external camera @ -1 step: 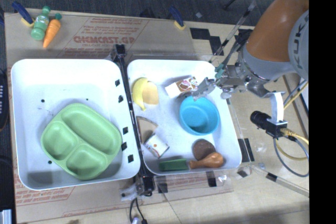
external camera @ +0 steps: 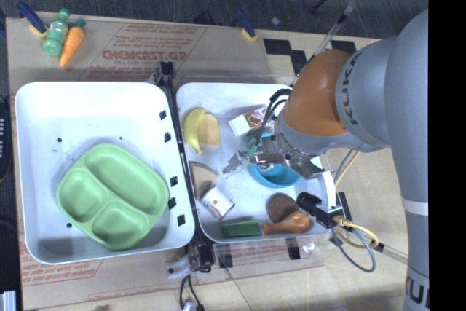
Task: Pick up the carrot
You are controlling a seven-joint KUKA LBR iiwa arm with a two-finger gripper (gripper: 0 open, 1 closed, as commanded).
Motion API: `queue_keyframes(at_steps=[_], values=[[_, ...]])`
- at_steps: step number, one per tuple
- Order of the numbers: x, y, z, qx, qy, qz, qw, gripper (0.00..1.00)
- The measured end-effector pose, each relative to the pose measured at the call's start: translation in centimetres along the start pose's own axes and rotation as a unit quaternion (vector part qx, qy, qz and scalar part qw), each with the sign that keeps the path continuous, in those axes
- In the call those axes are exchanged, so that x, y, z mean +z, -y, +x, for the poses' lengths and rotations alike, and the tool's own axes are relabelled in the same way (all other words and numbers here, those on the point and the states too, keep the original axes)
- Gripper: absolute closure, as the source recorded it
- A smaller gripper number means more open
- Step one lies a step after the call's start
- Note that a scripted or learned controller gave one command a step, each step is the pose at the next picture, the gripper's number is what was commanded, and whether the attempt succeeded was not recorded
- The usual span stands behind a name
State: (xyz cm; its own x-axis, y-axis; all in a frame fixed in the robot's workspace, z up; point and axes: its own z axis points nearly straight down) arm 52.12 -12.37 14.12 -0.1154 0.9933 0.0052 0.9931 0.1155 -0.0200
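Camera view looking down on the bench, biggest stuff first. Grey arm (external camera: pixel 393 84) comes in from the right and bends over the right bin (external camera: pixel 218 92), with its orange band (external camera: pixel 314 95) sitting above the wrist. The left bin (external camera: pixel 44 113) has a green divided plate (external camera: pixel 113 193) lying in it, kinda angled toward the lower half.

The gripper (external camera: pixel 251 153) is low inside the right bin, roughly in the middle, right over a blue bowl (external camera: pixel 277 174). Honestly can't tell how wide it's set, too much metal and cable clutter down there, and I can't make out anything held in it.

Other things in the right bin: a yellow banana (external camera: pixel 192 129) with a pale, bread-like piece (external camera: pixel 209 130) touching it near the left wall, a brown drumstick (external camera: pixel 285 213) at the lower right, a green bar (external camera: pixel 240 229) just left of the drumstick along the bottom edge, a small white carton (external camera: pixel 218 203) above that bar, and a small white packet (external camera: pixel 244 123) near the top, just beside the gripper.

The carrot (external camera: pixel 71 44) isn't in either bin. It's out on the cardboard at the top left corner of the bench, well apart from the gripper, lying tilted with a little green bottle (external camera: pixel 55 34) touching it on its left side.
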Motion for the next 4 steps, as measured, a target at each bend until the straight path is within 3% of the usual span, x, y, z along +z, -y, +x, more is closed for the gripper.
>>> queue_keyframes(at_steps=[1, 2, 3, 4], values=[[5.0, -6.5, -0.8, 0.052, 0.002, -0.005, 0.9986, 0.00], [4.9, -11.0, -1.9, -0.095, -0.001, 0.006, 0.9954, 0.00], [-9.8, -7.3, 1.4, -0.111, 0.007, -0.015, 0.9937, 0.00], [-2.6, -10.7, -1.1, -0.084, 0.004, -0.005, 0.9965, 0.00]])
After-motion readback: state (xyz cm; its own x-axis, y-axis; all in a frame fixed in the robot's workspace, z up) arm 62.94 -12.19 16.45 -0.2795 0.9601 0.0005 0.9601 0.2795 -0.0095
